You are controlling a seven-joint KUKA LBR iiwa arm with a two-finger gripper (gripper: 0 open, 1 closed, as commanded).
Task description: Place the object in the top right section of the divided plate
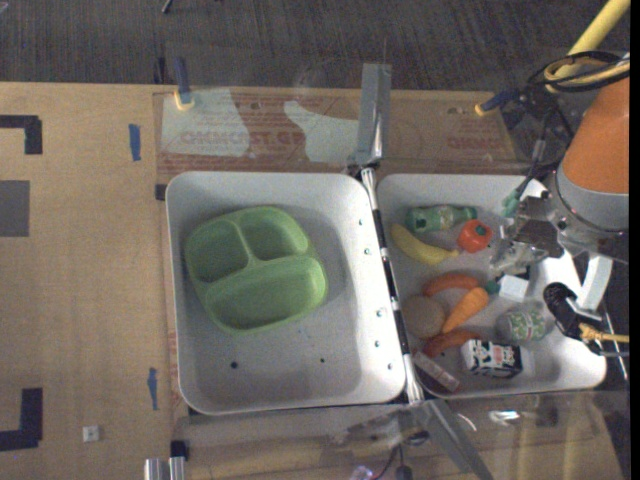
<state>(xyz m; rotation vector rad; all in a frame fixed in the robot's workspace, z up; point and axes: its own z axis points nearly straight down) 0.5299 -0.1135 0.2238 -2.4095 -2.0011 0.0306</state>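
A robotics lab, plainly. A plywood bench marked with blue tape stands on grey carpet. Two white bins sit side by side, cables trailing at its right edge.

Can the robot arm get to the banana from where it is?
Probably yes. The banana lies uncovered near the right bin's left side, with the gripper hanging over the same bin. The tomato sits between them, though, so it may get bumped.

Glossy green plastic plate, smooth white bins, matt wooden bench
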